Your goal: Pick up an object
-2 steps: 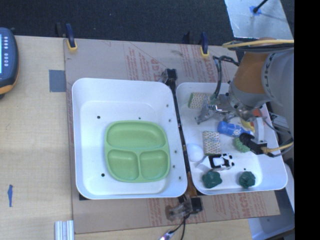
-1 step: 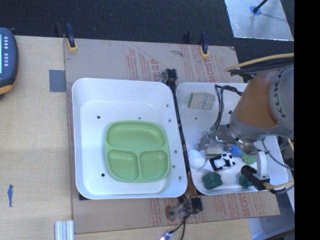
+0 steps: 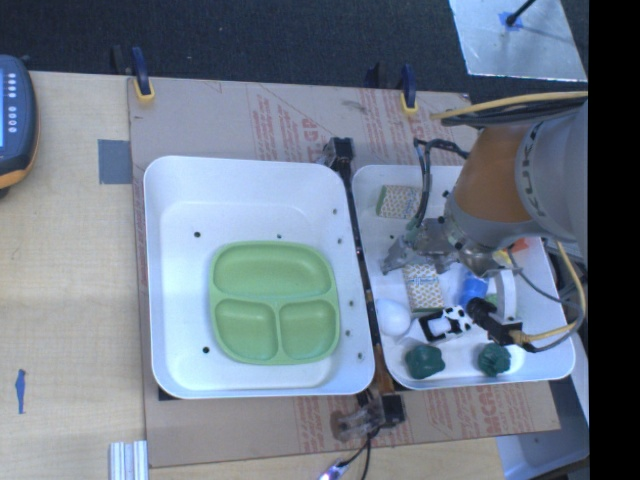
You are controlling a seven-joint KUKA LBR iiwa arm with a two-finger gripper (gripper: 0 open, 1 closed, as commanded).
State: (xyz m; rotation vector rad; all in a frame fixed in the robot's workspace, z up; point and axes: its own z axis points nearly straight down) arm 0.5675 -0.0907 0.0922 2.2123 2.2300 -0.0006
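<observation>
The arm [image 3: 500, 183] hangs over the right bin [image 3: 560, 368] – reaching, nothing lifted – its gripper's [image 3: 432, 253] state unclear; next, centre on the mesh block [image 3: 424, 288] and close.

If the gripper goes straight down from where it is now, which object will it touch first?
Most likely the patterned rectangular block in the right bin, which lies directly under the gripper. The white ball sits just beside it. Depth is hard to judge from this slanted view, so this is not certain.

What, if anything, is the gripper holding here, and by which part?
Cannot be told: the gripper is low in the right bin, over a patterned white packet, with the arm's wrist hiding any grasp.
</observation>
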